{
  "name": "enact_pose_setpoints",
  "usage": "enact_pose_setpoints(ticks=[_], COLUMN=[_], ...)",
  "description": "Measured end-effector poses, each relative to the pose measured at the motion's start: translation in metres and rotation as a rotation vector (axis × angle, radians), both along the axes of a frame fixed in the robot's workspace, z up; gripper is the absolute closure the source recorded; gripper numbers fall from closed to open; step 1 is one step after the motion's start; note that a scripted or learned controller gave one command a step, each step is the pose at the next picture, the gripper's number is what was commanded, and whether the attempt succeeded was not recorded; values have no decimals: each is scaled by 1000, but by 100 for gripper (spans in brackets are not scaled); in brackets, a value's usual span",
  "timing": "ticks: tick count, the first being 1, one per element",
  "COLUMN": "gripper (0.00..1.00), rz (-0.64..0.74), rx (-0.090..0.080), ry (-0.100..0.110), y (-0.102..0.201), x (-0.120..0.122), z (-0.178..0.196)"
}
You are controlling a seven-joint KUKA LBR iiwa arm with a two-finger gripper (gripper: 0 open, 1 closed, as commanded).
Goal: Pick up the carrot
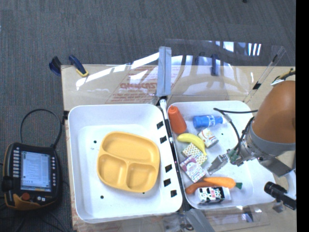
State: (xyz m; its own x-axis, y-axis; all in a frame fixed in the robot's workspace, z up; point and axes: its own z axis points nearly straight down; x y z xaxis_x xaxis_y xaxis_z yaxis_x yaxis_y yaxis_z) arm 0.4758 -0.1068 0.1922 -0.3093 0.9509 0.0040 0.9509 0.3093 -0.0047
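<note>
I can't make out whether the hand (218, 162) has its fingers apart or together; they blur into one grey shape. The arm (275, 120) runs off the right edge. The print on the small cartons (194, 164) is too fine for me to read. The bench (96, 79) front edge is cut off at the bottom.

A: What lies beyond your bench?

B: Dark grey carpet (96, 23), finely ribbed, fills the view from nine through twelve to one o'clock.

A: And the bench itself?

B: You see a pale wooden top (104, 79), with clear plastic panels (217, 71) standing toward one o'clock; they catch bright window-like reflections.

A: Anything on the floor?

B: At eight o'clock, a handheld control pendant (31, 175) with a lit screen, its black cable (41, 117) looping above it. Blue clamps (67, 64) grip the bench edge at ten o'clock.
</note>
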Motion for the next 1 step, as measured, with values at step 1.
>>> enact_pose_setpoints(ticks=[1], gripper=[0], rz=[218], rx=[1], ry=[-2], y=[-45], x=[0], z=[-54])
